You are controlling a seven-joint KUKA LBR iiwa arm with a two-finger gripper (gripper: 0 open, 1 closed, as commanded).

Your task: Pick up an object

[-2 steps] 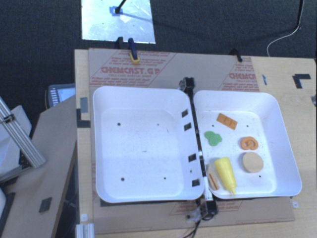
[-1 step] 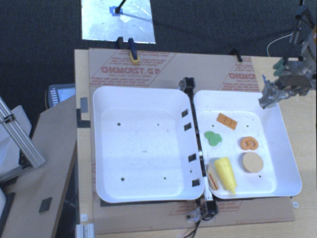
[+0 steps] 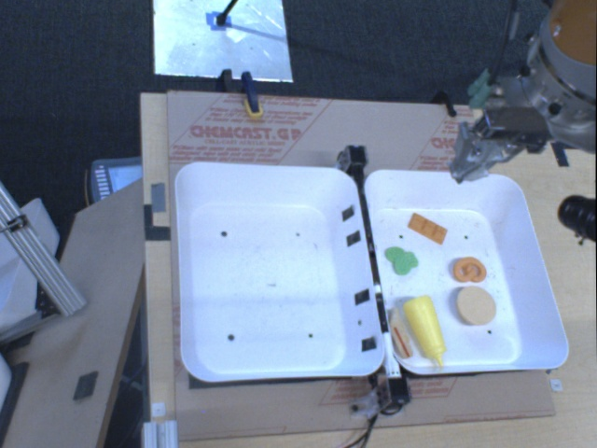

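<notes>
Hovering over the far rim of the right bin [image 3: 536, 250], the hand [image 3: 469, 164] is carrying nothing; whether it is released or clenched, I cannot tell. Candidates are lying in that bin: orange block [image 3: 427, 227], green piece [image 3: 402, 260], ring [image 3: 468, 270], tan disc [image 3: 475, 305], yellow bottle [image 3: 425, 327]. The block, nearest and well apart from neighbours, is looking like the safest target; descending straight, centred.

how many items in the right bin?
6: orange waffle, green piece, pretzel, tan disc, yellow bottle, hot dog at the divider. None look hidden.
</notes>
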